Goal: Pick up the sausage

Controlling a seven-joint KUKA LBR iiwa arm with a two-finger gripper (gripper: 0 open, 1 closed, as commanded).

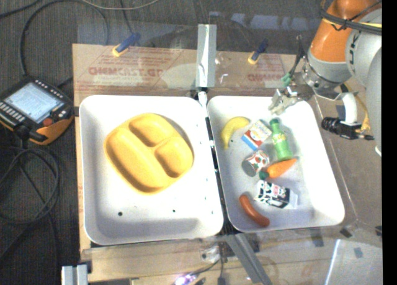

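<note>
Sausage [254,210] lies at the right bin's [322,147] near edge; arm's jaws hover far corner, state unclear.

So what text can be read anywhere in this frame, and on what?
Cardboard sheet behind the bins: red print, seen reversed through the clear panel, too blurred to read.
Pendant screen: lit, too small to read.
Small carton: coloured label, unreadable.
Black-and-white pack: pattern only, nothing legible.
Green bottle and can: nothing legible.
</note>
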